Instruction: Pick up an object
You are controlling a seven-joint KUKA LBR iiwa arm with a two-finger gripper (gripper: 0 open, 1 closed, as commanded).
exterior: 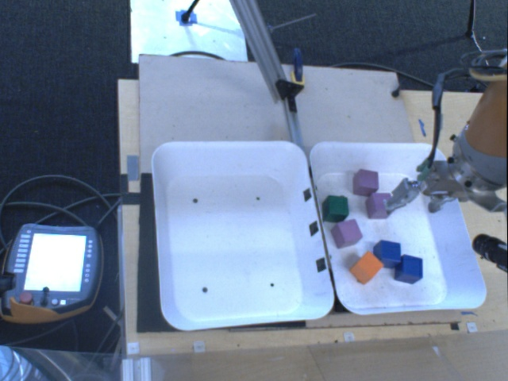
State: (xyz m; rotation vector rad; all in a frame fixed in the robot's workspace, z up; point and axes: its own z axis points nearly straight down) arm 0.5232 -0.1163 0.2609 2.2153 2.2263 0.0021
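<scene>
The right bin [456, 240] holds several small blocks. Two purple blocks [365, 181] [378, 205] lie near its back, and a green block [336, 208] sits by the left wall. A third purple block [347, 232] is just in front of the green one. An orange block [366, 267] and two blue blocks [387, 252] [409, 268] sit toward the front. My gripper [421, 198] hangs over the back right of this bin, open, with bare bin floor between its two fingers. Its left fingertip [401, 194] is right beside the second purple block.
The left bin [230, 228] stands beside the right one, with a dividing ridge between them. A slanted metal pole [262, 42] with a clamp rises behind the bins. A teach pendant [51, 272] lies off the bench to the left. The arm's orange band [488, 125] is at the right edge.
</scene>
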